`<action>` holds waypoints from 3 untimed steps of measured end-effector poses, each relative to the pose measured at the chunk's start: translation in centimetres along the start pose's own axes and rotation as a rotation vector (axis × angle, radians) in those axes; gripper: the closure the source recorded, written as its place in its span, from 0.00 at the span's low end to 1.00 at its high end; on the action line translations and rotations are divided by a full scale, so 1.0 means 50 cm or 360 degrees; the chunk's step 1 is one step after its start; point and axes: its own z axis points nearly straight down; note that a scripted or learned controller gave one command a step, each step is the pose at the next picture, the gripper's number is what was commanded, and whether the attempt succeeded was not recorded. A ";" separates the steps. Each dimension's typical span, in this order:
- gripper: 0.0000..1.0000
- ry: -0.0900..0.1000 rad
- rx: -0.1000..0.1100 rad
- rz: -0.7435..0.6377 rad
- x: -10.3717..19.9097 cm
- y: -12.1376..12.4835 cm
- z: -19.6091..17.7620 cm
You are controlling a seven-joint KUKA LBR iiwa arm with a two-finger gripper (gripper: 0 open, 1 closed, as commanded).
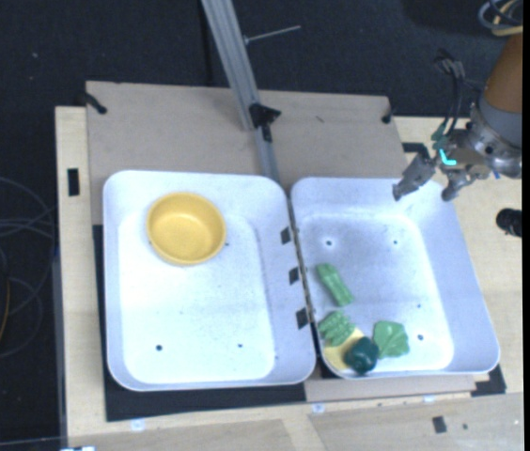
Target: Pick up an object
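In the camera view, the gripper [431, 182] hangs above the far right corner of the right bin [453, 252]. Its two fingers [410, 184] are spread wide, and there is nothing between them. The grey wrist with the orange band is at the right side, so the arm reaches in only a little.

The things that can be picked are well apart from the gripper. In the right bin, a green piece [333, 284] lies near the left wall, about the middle. Three more things sit together in the near left corner: a second green piece [335, 326], a third green piece [392, 338] and a dark green ball [362, 355]. They lie on something yellow, which I cannot name. These things touch each other or are just beside each other. In the left bin [133, 346] a yellow bowl [186, 227] stands alone in the far part.

I judge that the pick is not yet begun. The risks I see are these. The group in the corner is tight, so the fingers may come down on two things together, or push one away. The bin wall is very close there, and a finger could hit it. The single green piece lies near the left wall and at a slant, so the fingers must turn to cross it, otherwise it may slip out. The bowl is wide, and the fingers may not close around it except on its rim.
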 end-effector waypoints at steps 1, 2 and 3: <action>0.00 0.0000 0.0000 0.0000 0.000 0.000 0.000; 0.00 0.0000 0.0008 0.0002 0.000 -0.016 0.120; 0.00 -0.0001 0.0006 0.0001 -0.006 -0.008 0.206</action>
